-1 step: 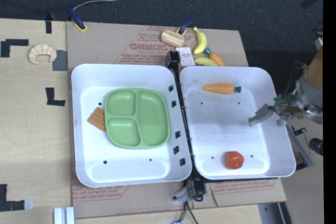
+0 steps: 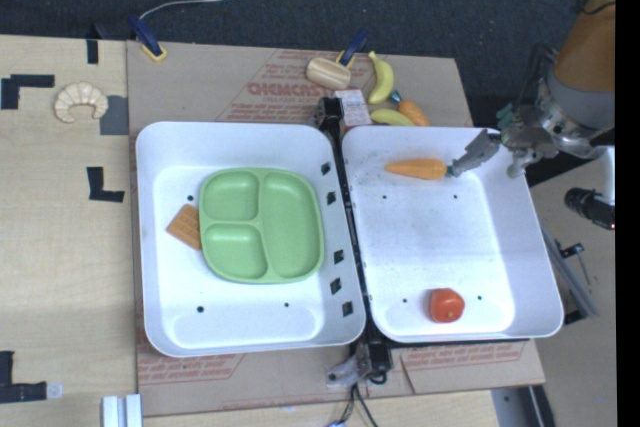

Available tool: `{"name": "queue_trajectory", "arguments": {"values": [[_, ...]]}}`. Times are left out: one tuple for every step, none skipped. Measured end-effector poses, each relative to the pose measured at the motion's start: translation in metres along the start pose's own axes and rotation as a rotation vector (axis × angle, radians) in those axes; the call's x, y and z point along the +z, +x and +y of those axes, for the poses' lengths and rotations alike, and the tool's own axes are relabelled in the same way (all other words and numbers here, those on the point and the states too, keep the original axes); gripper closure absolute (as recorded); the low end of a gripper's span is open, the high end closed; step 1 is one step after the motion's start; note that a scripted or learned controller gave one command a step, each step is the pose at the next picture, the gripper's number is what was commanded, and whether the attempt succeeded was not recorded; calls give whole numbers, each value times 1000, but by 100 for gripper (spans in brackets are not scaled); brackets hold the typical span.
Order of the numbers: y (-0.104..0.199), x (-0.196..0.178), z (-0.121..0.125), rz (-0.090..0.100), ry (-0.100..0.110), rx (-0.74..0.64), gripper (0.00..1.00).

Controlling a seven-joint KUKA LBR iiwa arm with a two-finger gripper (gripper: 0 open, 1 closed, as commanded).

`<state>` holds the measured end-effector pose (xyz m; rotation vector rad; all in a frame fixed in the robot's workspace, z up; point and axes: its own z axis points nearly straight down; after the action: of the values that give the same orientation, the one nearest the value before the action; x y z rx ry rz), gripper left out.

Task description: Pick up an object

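The right bin has bare floor between the carrot near its far rim and the tomato near its front rim, while the pincer, fingers' spread unclear, touches the carrot's right end, the arm slanting in over the bin's far right corner.

Two white bins sit on tan cardboard printed with red lettering. Inside them — a pale green divided plate, an orange carrot, a red tomato. Beyond — yellow bananas, a beige croissant.
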<state>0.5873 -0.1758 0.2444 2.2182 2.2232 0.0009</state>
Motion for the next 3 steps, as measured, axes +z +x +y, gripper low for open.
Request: {"name": "queue_trajectory", "arguments": {"values": [[-34, 149, 41, -1, 3, 1, 0], [21, 157, 23, -2, -3, 0, 0], [24, 108, 81, -1, 0, 0, 0]]}}
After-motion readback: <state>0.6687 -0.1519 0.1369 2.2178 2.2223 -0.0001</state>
